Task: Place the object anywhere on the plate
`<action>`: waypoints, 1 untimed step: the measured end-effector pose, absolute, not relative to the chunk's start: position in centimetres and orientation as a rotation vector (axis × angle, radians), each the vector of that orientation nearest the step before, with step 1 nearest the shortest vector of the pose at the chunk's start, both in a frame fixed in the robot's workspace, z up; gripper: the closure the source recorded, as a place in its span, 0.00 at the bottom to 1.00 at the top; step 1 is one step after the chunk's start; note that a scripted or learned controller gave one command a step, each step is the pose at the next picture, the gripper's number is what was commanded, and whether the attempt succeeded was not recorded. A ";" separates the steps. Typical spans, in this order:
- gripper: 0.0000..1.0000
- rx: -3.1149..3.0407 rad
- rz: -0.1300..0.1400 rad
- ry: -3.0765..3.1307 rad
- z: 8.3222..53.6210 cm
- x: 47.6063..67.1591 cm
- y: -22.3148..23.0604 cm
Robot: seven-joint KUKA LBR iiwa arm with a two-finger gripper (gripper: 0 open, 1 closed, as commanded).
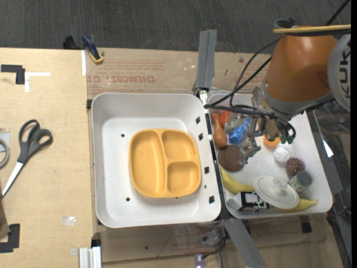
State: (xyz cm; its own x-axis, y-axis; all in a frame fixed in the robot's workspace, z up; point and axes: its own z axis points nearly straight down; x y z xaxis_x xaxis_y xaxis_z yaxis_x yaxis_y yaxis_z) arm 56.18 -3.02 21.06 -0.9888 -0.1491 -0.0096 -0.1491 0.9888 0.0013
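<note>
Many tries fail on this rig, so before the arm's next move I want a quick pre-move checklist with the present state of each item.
1. Plate in the left bin, compartments bare: ok.
2. Objects within reach in the right bin: ok.
3. Gripper over the right bin, near the brown round object: ok.
4. An object held between its fingers: cannot tell.
5. Banana partly under the white lid, crowded picking: not ok.

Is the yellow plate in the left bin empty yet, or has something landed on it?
Empty. All three compartments of the yellow plate show bare yellow surface. The gripper is over the right bin.
</note>
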 end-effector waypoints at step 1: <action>0.00 -0.165 0.001 3.132 23.2 56.2 -2.0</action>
